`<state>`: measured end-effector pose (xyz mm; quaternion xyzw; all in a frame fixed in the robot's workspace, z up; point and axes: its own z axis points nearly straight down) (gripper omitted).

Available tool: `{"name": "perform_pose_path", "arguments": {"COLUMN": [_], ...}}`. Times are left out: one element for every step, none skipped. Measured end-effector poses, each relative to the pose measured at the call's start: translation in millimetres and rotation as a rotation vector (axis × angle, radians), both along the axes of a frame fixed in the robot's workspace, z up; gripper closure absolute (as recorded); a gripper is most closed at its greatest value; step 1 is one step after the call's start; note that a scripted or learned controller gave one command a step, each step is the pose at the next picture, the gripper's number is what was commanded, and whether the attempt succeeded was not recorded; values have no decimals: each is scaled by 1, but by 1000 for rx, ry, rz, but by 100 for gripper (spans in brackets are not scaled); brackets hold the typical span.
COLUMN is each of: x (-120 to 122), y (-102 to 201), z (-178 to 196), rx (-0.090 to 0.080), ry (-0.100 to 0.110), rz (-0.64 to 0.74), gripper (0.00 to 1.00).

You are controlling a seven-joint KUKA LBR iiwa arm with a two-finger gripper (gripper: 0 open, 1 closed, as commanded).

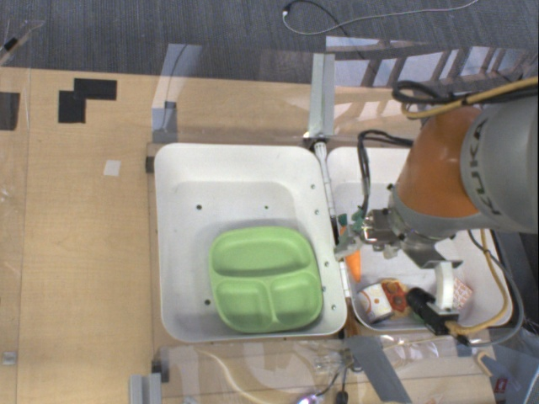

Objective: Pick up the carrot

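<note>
The carrot is a short, stubby orange piece with a smooth skin. It lies just in front of the pincer, toward the near rim, close against the left wall of the right bin, a shallow tray of smooth white plastic. It sits apart from the pincer, not held. The wrist hides the tips, so I cannot tell how far the pincer is open.

Beyond the carrot, nearer the front rim, stand a small white pot and, just beside it, a small orange and red thing. Across the wall to the pincer's left, the left bin holds a matte green plate, rounded and split into three hollows.
</note>
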<state>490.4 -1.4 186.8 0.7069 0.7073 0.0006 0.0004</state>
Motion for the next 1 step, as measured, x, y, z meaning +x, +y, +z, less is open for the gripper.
{"name": "perform_pose_path", "arguments": {"x": [-2], "y": [-2], "z": [-2], "rx": [1], "ry": [-1], "rz": [-50], "gripper": [0]}}
